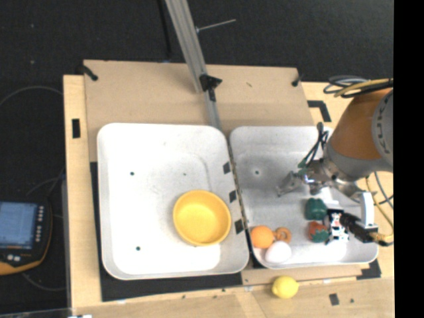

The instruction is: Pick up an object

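claw (290,183) low in right bin (265,151), far of the green toy (316,209) | fingers: can't tell | poised to descend | orange ball (262,236), white egg (278,252) near-left

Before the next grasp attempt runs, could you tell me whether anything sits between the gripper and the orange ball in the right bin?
Nothing visible does. The gripper hangs over bare bin floor, and the orange ball lies toward the near edge, touching a white ball.
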Controlling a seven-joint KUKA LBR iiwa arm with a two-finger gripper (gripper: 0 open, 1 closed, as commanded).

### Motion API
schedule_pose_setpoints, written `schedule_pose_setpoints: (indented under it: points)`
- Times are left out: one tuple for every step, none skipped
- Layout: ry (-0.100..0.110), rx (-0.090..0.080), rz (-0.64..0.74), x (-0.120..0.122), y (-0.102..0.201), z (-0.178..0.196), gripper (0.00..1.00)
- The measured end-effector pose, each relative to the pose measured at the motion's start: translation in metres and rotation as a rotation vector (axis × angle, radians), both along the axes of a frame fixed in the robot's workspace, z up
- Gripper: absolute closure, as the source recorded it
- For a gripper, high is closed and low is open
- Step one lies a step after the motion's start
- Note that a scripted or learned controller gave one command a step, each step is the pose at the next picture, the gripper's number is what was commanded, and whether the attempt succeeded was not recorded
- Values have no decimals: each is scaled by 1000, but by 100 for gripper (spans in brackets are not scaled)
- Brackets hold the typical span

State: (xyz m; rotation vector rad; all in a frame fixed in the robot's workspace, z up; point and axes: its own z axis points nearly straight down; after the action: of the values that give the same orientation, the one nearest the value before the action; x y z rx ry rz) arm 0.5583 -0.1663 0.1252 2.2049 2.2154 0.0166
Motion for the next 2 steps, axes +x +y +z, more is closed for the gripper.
schedule_pose_setpoints:
  points:
    - [12, 5, -5, -3, 1, 4, 100]
    - [11, 3, -1, -6, 5, 65, 100]
